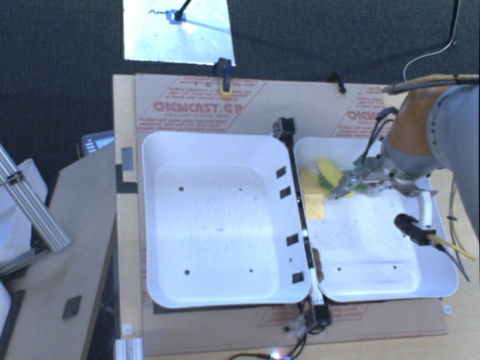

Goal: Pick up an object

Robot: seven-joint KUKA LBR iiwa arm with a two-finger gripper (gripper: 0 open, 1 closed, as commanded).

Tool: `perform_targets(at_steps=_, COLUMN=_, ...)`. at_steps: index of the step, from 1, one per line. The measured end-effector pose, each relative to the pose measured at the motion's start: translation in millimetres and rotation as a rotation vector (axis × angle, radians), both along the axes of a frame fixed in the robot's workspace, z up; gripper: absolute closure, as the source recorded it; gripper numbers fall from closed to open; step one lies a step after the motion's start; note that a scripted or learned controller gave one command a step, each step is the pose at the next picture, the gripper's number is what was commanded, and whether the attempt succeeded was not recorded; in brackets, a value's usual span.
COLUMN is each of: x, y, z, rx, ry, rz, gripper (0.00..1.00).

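Observation:
The right bin (pixel 375 276) holds a yellow-green object (pixel 328 172) near its far left corner. A yellow block (pixel 310 182) lies just left of it, and a paler tan piece (pixel 316 210) lies in front of that block. My gripper (pixel 348 186) reaches in from the right and sits low in the bin, right beside the yellow-green object on its right side. Whether it touches the object is unclear.
The left bin (pixel 217 223) stands beside the right one, with a black-clipped divider (pixel 294 201) between them. A small brown bit (pixel 317 262) lies by the right bin's left rim. The arm's grey and orange wrist (pixel 420 133) hangs over the far right corner.

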State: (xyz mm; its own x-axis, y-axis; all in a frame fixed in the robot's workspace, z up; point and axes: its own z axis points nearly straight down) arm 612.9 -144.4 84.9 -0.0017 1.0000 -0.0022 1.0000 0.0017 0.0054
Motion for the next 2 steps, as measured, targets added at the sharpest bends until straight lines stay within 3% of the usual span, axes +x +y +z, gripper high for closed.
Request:
perform_targets(at_steps=1, x=39.8, y=-65.9, z=1.3, rx=-0.002, ry=-0.001, rz=-0.001, gripper=0.0)
perform_targets(at_steps=2, x=13.6, y=10.1, z=0.0, rx=0.003, ry=0.005, rz=0.005, gripper=0.0)
